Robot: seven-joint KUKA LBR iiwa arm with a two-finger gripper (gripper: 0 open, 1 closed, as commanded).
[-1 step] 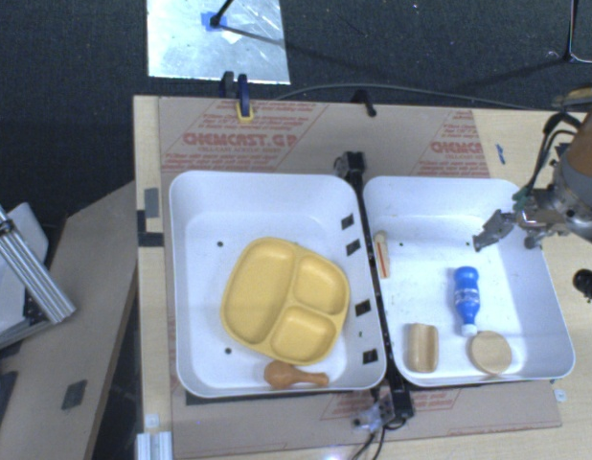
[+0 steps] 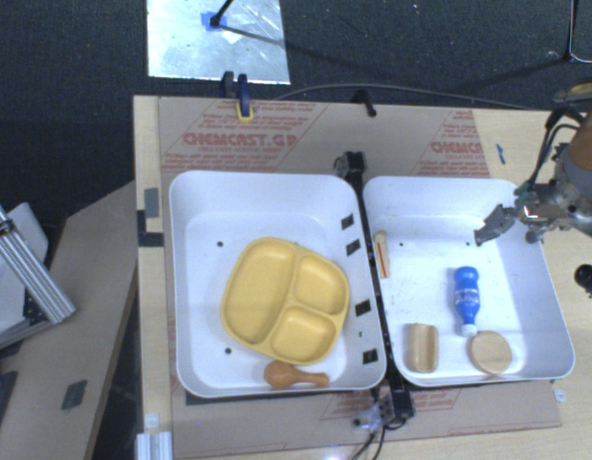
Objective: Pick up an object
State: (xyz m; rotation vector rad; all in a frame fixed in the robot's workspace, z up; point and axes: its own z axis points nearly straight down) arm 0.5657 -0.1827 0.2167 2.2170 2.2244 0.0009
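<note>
Camera view: tool (image 2: 491,226) hangs over the right bin's (image 2: 540,286) far edge, can't tell if it's clenched or released. Blue bottle (image 2: 466,299) lies below it, near the bin's middle — probably light, stiff, slick, rolls; pinch across the body, mid-length.

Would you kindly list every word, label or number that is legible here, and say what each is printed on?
"CHEMCAST GP": red print on the brown board behind the left bin.
A similar red print on the board behind the right bin: too blurred to read.
Blue bottle: its label is too small to read.
</note>
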